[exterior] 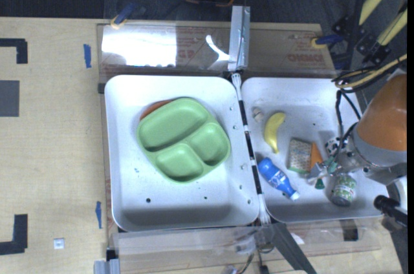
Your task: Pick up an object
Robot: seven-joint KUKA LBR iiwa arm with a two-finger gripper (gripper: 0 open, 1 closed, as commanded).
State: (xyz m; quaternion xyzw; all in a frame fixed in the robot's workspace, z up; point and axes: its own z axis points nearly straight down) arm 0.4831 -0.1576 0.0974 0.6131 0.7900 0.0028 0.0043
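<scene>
Wooden boards make up the surface (52,156), and two white bins sit on it side by side so things can go from one to the other. A green divided plate (184,138) lies in the left bin (123,201). The right bin (304,93) keeps the small things close to the arm: a banana (274,130), a blue bottle (277,178), a speckled sponge (299,154) and a small can (342,189). The end effector (330,166) hangs low between the sponge and the can, likely to grab one. I cannot tell if it holds anything.
</scene>
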